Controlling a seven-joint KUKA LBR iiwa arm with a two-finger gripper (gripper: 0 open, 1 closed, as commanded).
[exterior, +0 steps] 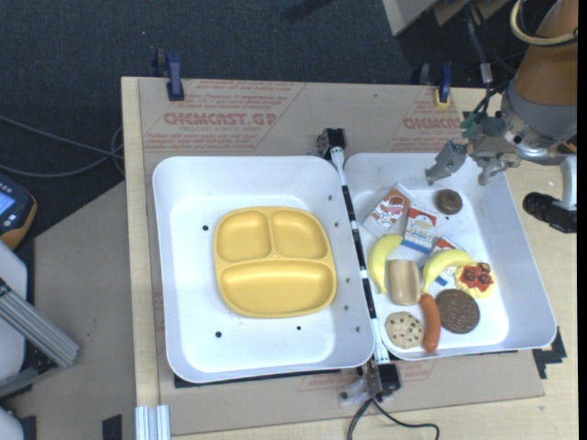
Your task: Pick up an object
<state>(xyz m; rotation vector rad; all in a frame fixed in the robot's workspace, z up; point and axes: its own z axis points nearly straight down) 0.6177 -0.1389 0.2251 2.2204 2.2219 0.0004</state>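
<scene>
My gripper (464,168) hangs over the back of the right bin (523,246), open, with nothing between its fingers. Just below it a small brown disc (448,201) lies on the bin floor, apart from the fingertips. Further forward sits a crowd of toy food: two small cartons (390,211) (420,230), two bananas (383,257) (445,262), a tan bun (404,280), a cookie (402,328), an orange sausage (429,322), a dark brown patty (457,310) and a red-and-yellow piece (477,278).
The left bin (183,200) holds a yellow divided plate (273,260) at its middle. A black hinge strip (353,236) runs between the bins. Blue clamps (172,73) (444,82) stand at the board's back edge.
</scene>
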